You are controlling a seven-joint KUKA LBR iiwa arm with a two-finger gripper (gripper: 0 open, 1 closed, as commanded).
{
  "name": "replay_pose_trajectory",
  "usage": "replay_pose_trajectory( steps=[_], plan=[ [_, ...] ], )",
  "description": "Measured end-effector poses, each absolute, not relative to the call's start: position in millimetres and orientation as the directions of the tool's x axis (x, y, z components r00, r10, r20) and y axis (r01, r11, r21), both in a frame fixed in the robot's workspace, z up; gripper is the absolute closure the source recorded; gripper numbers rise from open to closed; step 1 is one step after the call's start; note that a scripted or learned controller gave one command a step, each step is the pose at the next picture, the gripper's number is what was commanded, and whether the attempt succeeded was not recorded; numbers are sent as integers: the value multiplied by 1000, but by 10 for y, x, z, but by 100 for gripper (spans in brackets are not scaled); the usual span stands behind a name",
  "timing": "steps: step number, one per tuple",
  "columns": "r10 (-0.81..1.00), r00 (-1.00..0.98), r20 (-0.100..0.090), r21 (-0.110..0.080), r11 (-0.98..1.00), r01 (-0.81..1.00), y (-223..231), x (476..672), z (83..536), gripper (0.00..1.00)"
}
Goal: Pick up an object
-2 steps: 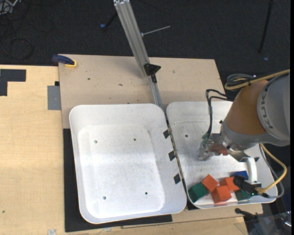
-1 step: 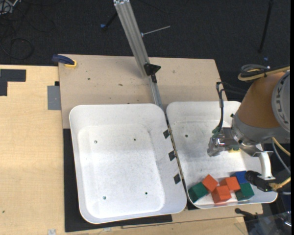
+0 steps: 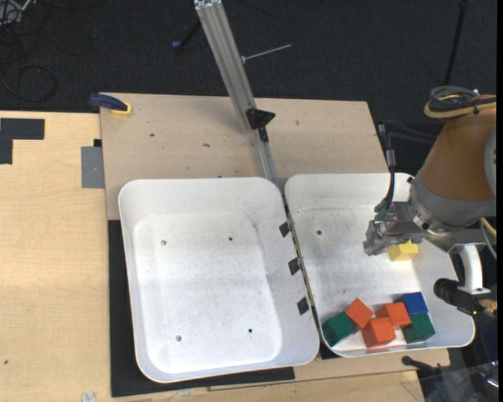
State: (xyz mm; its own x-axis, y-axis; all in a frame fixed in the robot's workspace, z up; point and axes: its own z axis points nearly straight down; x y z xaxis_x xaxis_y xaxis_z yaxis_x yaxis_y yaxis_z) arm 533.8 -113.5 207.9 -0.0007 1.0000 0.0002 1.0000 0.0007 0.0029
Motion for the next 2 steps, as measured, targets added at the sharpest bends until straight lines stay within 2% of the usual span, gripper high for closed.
replay_pose_trajectory(
  steps=[1, 2],
  plan=[
    [1000, -1, -1, 5, 1, 1000, -1094, 5362, 2696, 100],
    [1000, -3, 2, -4, 3, 1000, -604, 5549, 2507, 100]
  ],
)
